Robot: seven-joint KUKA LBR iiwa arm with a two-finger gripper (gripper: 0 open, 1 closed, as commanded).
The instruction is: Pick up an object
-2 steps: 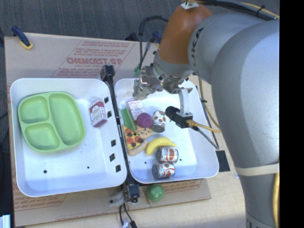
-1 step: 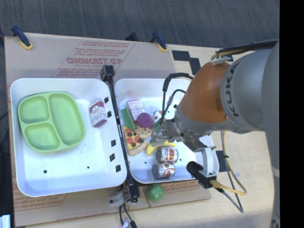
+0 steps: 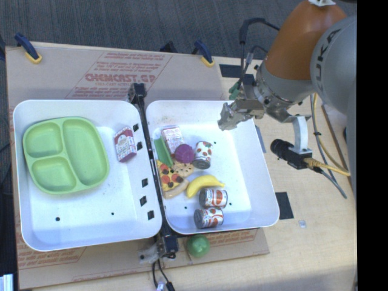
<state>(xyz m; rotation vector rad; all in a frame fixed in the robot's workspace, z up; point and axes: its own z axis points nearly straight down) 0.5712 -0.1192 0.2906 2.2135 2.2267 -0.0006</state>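
Your tool hangs over the right bin's upper right corner — I cannot tell its opening. The banana lies mid-bin, beside two cans.

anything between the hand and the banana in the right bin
Nothing visible blocks it. The hand hovers over the right bin's upper part, with bare bin floor between it and the banana. Two cans sit close below the banana, crowding a grasp.
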